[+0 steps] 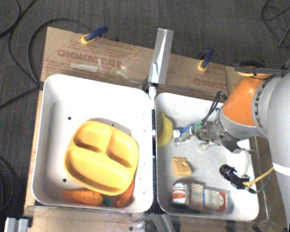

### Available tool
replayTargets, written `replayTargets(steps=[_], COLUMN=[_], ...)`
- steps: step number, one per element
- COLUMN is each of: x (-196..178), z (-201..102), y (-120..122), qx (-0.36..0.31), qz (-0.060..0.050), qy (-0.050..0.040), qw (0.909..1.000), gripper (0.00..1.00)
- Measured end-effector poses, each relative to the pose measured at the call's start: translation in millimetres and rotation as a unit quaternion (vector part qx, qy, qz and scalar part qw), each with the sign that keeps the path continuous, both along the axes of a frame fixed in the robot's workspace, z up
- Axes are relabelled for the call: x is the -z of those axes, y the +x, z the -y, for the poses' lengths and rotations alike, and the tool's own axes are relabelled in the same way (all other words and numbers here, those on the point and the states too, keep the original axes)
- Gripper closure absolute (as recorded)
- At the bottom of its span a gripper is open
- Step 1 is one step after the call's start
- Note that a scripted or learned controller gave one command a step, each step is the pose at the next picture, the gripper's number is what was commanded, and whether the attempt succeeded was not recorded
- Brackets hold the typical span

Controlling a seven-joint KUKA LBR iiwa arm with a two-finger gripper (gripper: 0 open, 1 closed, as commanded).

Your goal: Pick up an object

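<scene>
Gripper (184,136) low inside right bin (250,213), upper part. Cannot tell whether it is apart or together; nothing seen clamped.

Yellow banana-like fruit (164,130) just beside gripper tip on side away from arm, against bin wall; contact cannot be told.

Tan square cracker-like piece (181,166) near, below gripper in view.

Labelled can (200,197) on its side, farther below.

Well apart, past fruit: left bin (50,124) with yellow compartment tray (103,158); orange carrot (84,197) at tray's lower edge.
</scene>
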State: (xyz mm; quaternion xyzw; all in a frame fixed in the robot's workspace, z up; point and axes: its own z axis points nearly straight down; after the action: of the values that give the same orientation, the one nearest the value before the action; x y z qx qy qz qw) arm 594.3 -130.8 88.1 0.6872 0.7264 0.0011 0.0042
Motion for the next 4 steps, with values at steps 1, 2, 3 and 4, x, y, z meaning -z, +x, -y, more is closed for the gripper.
replayTargets(steps=[1,2,3,4], x=[1,-7,-14,-18], z=[35,34,81,80], y=[55,52,65,67], qx=[0.003,0.001,0.159,0.159], qz=[-0.002,-0.009,-0.024,-0.024], qy=[0.0008,-0.0001,0.0028,0.005], qw=[1.0,1.0,0.9869,0.987], gripper=[0.0,1.0,1.0,0.0])
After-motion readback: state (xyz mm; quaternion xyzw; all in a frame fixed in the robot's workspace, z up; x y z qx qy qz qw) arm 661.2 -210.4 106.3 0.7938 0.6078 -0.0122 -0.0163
